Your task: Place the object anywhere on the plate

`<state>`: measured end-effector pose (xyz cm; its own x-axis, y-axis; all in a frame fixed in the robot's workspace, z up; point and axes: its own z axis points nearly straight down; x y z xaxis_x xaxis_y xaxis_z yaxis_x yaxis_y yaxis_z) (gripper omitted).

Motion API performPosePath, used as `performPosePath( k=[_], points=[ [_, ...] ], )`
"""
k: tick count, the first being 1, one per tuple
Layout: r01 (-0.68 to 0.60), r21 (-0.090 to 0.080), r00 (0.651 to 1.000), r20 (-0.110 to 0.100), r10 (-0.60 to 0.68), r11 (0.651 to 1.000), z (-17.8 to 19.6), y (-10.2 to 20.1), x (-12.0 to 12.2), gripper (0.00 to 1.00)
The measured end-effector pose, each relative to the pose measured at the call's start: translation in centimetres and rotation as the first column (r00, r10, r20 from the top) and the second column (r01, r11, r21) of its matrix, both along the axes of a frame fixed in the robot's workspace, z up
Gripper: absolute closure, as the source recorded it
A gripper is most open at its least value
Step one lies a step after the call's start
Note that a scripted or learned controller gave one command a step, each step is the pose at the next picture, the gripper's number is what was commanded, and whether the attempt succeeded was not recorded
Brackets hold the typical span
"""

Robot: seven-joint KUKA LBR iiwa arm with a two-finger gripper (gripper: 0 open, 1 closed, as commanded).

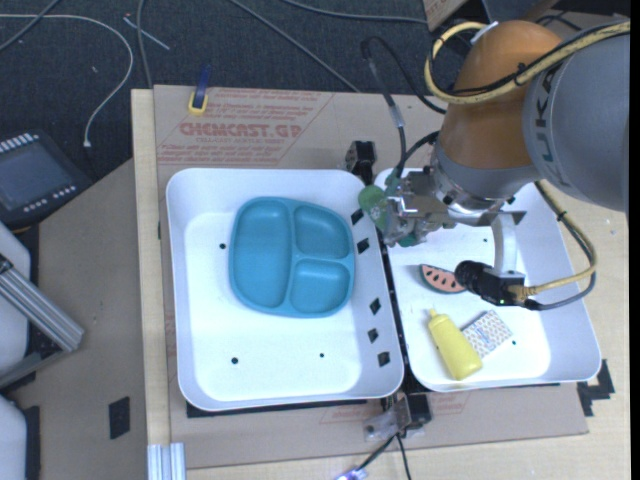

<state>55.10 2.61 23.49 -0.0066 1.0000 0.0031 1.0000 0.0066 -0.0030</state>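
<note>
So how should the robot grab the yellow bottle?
Probably from above, across the middle of the yellow bottle. It lies flat in the right bin, nozzle toward the back, so its long round body gives two sides to pinch. A checkered packet touches its right side.

A dark blue-grey carpeted floor [250, 28] lies behind the counter [130, 298], with thin pale cables [90, 13] looping across it. A cardboard sheet [250, 118] with red print covers the counter top; a dark screen device [35, 173] sits at left

Even, bright overhead light (soft shadows); white bins [200, 348] slightly glaring, image mildly soft
</note>
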Motion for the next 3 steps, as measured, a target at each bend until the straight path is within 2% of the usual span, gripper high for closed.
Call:
performPosePath(
  k=[1,2,3],
  points=[
    [0.001,0.000,1.000,-0.002,-0.001,1.000,-1.5,5.5,-0.9,1.00],
    [0.001,-0.001,1.000,0.003,-0.001,1.000,-0.4,10.8,-1.2,1.00],
    [0.006,-0.002,1.000,0.002,-0.006,1.000,-0.4,10.5,-1.2,0.00]
  ],
)
